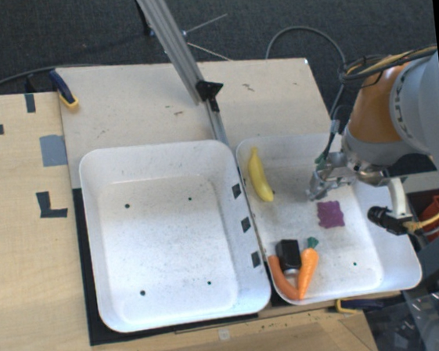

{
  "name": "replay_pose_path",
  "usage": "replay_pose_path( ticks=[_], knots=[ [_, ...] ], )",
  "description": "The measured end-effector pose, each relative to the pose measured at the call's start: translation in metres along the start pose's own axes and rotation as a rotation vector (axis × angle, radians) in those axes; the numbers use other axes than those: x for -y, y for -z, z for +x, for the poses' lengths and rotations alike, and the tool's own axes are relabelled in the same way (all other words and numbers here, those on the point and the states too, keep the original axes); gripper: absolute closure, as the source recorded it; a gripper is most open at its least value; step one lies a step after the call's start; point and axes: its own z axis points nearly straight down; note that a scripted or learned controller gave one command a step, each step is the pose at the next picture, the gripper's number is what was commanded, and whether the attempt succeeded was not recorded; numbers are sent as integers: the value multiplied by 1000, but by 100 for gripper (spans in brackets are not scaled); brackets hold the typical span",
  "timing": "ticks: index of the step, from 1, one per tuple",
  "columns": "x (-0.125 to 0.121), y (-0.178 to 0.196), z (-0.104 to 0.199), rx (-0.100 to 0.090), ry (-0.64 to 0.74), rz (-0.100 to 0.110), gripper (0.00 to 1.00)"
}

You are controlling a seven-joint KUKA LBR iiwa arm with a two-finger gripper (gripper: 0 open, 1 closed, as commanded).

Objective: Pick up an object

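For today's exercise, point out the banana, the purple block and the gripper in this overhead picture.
banana (260,175): camera view, on the middle of its yellow body.
purple block (330,214): camera view, on the centre of its top face.
gripper (318,189): camera view, at its fingertips above the right bin's floor.

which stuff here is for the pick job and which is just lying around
For the job: gripper, banana, purple block, two carrots, black block, right bin.

Lying about: left bin, clamp, metal pole, grey tape.
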Motion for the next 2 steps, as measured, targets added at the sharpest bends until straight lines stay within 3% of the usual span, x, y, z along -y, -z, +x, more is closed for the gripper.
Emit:
replay_pose_path(
  ticks=[2],
  knots=[
    [-3,126,8,2,0,-9,100]
  ],
)
